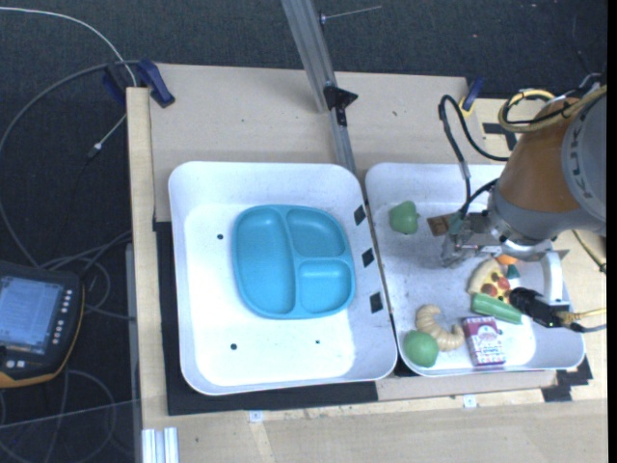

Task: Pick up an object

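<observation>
The right bin [424,270] holds several small objects. A green round fruit [404,217] lies near its far left. A second green fruit [420,347] sits at the front, touching a tan ridged piece [439,325]. A pizza slice toy [493,281], a green pepper-like piece [496,307] and a red packet [484,341] lie to the right. My gripper [453,250] points down at the bin floor, right of the far green fruit. Nothing shows between its fingers.
The left bin [198,287] carries a blue divided plate [293,259]. A metal pole [313,51] slants in from the top. Cables [463,133] loop by the arm. A teach pendant [34,321] lies off the bench at left.
</observation>
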Motion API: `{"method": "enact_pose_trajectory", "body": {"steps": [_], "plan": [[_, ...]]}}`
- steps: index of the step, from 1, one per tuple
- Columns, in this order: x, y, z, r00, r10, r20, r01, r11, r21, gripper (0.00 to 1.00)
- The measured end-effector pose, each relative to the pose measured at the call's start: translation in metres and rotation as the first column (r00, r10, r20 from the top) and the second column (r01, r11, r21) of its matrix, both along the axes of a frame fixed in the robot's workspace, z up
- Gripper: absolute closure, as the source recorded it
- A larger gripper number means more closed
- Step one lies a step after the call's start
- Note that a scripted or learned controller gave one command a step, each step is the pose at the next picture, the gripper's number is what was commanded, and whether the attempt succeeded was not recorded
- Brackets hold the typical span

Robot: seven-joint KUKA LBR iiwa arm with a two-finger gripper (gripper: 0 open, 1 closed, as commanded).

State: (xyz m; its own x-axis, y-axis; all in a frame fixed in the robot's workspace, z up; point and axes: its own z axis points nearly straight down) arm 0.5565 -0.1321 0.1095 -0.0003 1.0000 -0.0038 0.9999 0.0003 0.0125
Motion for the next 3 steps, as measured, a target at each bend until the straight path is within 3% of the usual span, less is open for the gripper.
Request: {"method": "enact_pose_trajectory", "body": {"steps": [2,3], "plan": [[0.012,0.007,0.115,1.000,0.001,-0.004,-0.001,1.000,0.002,1.00],[0.012,0.007,0.107,1.000,0.001,-0.013,-0.001,1.000,0.004,1.00]]}}
